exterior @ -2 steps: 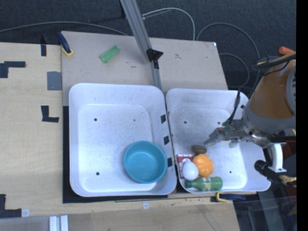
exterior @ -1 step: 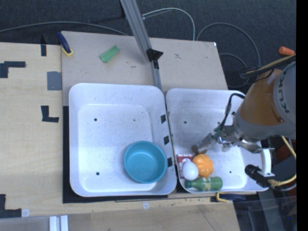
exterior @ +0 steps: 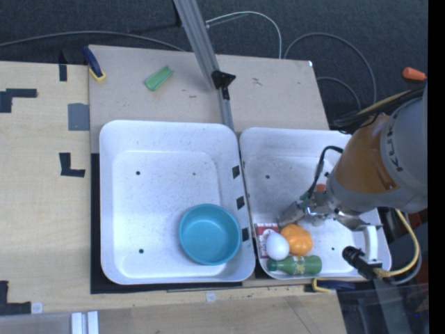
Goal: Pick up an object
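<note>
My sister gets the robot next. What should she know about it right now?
Gripper: low in the right bin, just above the orange ball. I cannot tell if it is open or shut, and nothing shows held in it.
Things: the orange ball, a white egg and a green bottle lying on its side sit bunched at the right bin's near edge. A blue bowl stands in the left bin, near corner.
Done: nothing lifted yet.
Left: grab one object, probably the orange ball, and raise it.
</note>
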You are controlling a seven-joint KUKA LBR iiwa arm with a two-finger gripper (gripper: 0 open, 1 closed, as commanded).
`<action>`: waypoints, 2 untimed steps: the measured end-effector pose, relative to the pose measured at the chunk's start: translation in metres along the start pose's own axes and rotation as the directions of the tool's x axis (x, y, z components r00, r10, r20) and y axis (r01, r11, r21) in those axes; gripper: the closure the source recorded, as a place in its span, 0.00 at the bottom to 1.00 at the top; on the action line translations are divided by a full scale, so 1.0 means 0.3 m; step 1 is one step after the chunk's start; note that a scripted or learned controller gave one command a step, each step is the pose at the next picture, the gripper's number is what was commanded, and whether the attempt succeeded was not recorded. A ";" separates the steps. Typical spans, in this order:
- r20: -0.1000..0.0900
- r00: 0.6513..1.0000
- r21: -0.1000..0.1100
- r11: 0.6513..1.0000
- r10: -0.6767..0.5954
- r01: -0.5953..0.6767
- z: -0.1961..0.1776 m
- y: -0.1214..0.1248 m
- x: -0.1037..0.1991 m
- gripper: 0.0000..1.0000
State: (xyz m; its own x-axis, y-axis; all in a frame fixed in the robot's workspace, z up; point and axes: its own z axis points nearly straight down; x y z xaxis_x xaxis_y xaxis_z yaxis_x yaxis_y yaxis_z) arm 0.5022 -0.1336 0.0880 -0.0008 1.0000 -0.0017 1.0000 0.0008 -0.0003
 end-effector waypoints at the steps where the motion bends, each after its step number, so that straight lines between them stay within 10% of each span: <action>1: -0.003 1.000 0.002 1.000 -0.002 0.002 -0.038 0.000 0.003 1.00; 2: -0.002 1.000 -0.002 1.000 -0.001 0.001 -0.210 -0.013 0.035 1.00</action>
State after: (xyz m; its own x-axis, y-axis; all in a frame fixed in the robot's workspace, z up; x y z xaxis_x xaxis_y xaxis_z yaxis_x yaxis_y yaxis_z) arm 0.4984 -0.1229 0.1511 -0.0020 1.0000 -0.0001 1.0000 0.0020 0.0022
